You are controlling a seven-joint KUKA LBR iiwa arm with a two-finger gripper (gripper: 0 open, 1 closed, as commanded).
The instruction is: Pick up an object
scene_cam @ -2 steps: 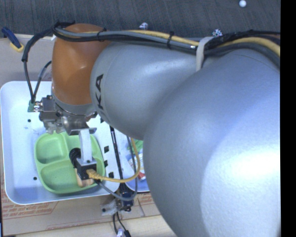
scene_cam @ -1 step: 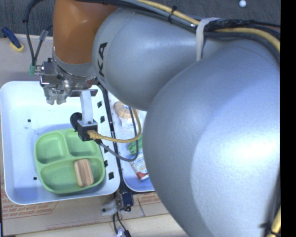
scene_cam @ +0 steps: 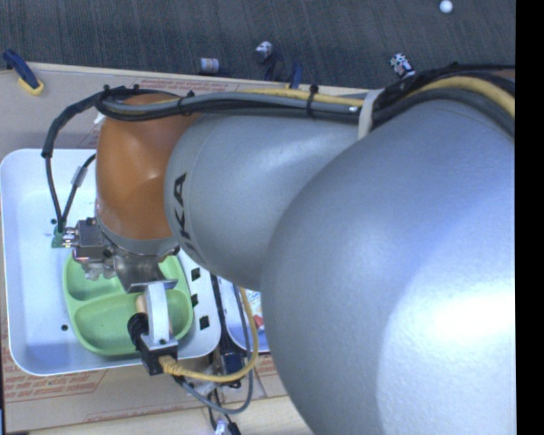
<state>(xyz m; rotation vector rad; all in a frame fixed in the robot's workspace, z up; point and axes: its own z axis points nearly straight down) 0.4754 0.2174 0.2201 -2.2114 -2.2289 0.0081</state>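
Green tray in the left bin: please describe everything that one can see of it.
The green tray is light green, looks like smooth plastic, with rounded corners and raised ridges that divide it into shallow compartments. It lies flat on the floor of the left white bin, toward the bin's lower end. The arm hides its middle; whether they touch, I cannot tell.

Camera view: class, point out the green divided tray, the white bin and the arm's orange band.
green divided tray [scene_cam: 100, 324], camera view, floor of its lower compartment.
white bin [scene_cam: 25, 243], camera view, bare floor.
orange band [scene_cam: 131, 178], camera view, its curved side.
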